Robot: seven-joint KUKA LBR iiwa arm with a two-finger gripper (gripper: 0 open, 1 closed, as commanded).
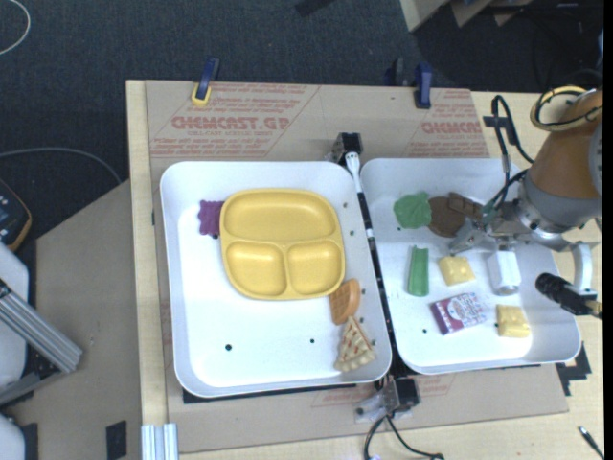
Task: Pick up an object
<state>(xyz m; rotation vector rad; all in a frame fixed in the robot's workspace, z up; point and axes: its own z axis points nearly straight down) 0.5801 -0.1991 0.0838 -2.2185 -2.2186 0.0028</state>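
While upright, green stick (419,270) points up-down.

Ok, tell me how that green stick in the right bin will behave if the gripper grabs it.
The green stick looks like moulded plastic, so probably stiff and light. It lies flat on the right bin, so it is unlikely to roll. Its long narrow shape may let it swing if pinched near one end.

A yellow divided plate (283,242) and purple piece (209,217) lie in the white left bin (192,333).
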